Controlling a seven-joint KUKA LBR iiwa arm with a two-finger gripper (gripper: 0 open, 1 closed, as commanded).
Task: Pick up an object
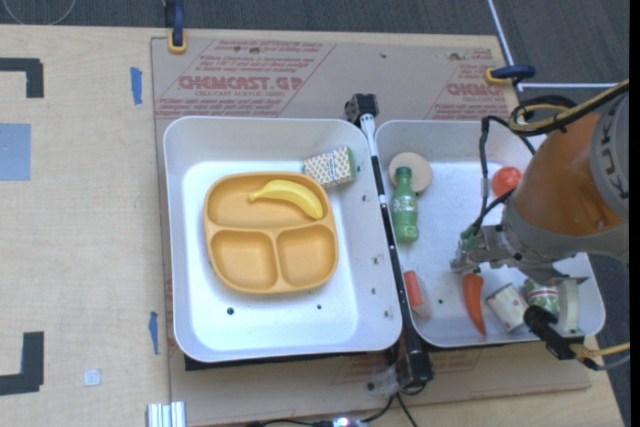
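Note:
My gripper (472, 253) hangs over the right bin (440, 140), in its lower middle. Directly below it in the view lies an orange carrot (474, 304), pointing toward the bin's front edge. A green bottle (404, 206) lies to the gripper's left, with a round beige disc (413, 170) behind its cap. A red ball-like thing (505, 179) peeks out beside the arm. A white cylinder (503, 305) and a small can (545, 298) rest right of the carrot. A small red-orange piece (412, 290) lies by the bin's left wall.
The left bin (180, 215) holds an orange divided plate (270, 260) with a banana (290, 197) in its far compartment. A small patterned box (331, 166) sits at that bin's far right. The arm's orange band (565, 190) covers the right bin's right side.

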